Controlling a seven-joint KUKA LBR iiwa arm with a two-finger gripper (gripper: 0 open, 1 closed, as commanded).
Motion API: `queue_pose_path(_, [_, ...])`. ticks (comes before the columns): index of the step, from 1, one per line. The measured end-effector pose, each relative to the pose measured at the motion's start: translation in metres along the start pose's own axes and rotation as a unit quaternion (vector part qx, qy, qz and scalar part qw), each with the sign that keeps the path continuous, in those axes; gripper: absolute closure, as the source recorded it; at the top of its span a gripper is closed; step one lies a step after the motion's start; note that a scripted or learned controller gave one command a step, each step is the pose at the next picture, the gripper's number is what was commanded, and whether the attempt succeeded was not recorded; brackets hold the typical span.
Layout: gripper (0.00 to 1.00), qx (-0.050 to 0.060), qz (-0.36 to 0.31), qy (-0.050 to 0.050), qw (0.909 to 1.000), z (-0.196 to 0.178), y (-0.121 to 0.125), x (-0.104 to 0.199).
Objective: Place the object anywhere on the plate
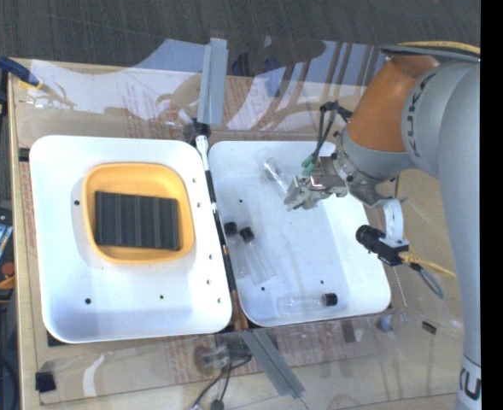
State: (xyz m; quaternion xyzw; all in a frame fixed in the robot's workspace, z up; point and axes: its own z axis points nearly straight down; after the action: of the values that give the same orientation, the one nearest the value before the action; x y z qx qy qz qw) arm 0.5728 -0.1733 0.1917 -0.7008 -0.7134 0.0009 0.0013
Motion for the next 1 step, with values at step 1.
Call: queue_pose_path(1, [1.0, 0.0, -0.056, 0.0, 0.9984, -0.0535, 0.0216, 0.0312])
